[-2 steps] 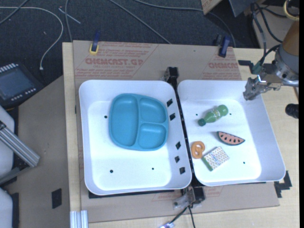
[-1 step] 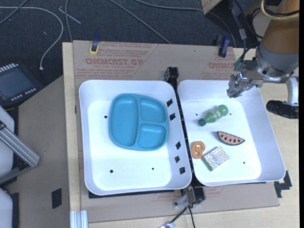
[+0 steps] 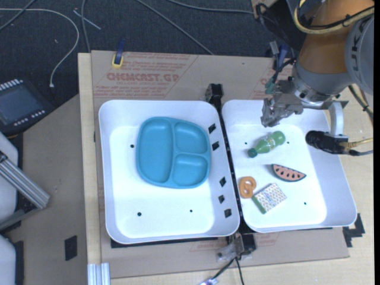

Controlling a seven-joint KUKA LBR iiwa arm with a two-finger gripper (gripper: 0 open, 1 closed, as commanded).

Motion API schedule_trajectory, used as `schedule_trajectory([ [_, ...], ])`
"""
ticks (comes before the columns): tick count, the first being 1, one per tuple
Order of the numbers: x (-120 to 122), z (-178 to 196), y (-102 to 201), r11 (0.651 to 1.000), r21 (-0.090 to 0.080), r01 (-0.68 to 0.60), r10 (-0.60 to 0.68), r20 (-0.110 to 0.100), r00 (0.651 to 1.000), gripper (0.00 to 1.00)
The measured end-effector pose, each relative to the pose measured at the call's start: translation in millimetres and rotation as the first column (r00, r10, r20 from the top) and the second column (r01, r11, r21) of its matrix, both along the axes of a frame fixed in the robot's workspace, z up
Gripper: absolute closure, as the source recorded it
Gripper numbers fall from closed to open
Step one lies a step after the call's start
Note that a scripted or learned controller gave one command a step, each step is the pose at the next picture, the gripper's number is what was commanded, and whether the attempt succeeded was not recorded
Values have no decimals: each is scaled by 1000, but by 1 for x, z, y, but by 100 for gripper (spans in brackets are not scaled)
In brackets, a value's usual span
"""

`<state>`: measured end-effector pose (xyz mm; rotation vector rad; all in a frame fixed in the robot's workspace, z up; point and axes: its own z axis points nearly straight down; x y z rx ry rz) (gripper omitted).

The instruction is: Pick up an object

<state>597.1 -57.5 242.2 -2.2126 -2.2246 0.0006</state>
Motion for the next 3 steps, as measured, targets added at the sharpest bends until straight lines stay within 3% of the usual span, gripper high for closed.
schedule_trajectory([
  [1, 5, 5, 49, 1000, 0, -1, 1, 4, 1000, 100],
  [3, 9, -24, 150, 1000, -1, 1, -1, 1, 1000, 100],
])
